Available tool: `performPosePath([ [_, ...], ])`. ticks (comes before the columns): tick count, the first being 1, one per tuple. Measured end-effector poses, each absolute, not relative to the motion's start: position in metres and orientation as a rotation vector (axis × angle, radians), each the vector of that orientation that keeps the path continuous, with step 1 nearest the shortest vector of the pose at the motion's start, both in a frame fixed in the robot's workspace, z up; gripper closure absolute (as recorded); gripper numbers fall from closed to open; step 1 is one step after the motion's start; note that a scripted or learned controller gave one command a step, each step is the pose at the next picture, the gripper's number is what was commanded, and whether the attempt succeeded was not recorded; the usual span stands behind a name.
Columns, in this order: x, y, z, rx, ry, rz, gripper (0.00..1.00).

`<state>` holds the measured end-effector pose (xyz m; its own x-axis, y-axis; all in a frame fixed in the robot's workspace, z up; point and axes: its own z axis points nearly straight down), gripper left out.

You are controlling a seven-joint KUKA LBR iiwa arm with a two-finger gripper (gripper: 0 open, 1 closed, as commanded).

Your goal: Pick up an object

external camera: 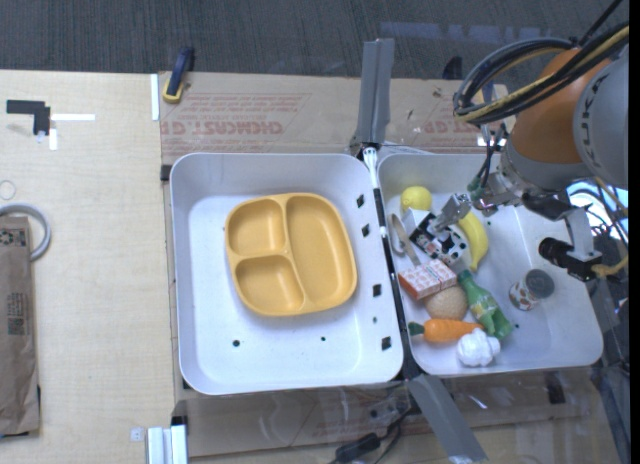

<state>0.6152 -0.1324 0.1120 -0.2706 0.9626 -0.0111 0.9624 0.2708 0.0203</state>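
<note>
At the far left edge of the table [90, 252] lies a brown paper bag [17, 322] with a grey ring [35, 227] just beyond it, and a small black bracket [28, 112] sits farther back. A yellow and black tool [179, 74] rests on the cardboard sheet [270, 112] behind the bins.

The left bin [200, 352] holds a yellow divided plate [291, 253] with three compartments, lying flat near the bin's middle.

The right bin [560, 347] is crowded along its left side. A lemon [416, 198] sits at the far left corner, with a metal spoon [398, 234] just near of it. A banana [476, 240] lies to the right of the spoon. Near of these are a red and white box [428, 278], a brown potato-like lump [447, 303], a green bottle [484, 304] lying on its side, an orange carrot [449, 330] and a white garlic bulb [477, 349] at the near edge. A small can [525, 292] stands apart toward the right of the bin.

The arm [560, 122] reaches in from the right, and its jaws [440, 230] are down among the lemon, spoon and banana, over a small black and white thing [452, 246] touching the banana. Whether the jaws are spread or pinching anything cannot be told from this angle.
</note>
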Motion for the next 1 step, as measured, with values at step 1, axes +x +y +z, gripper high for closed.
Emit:
performPosePath([
  [1, 0.599, -0.1067, 0.1077, 1.819, 2.52, 0.02, 0.0],
])
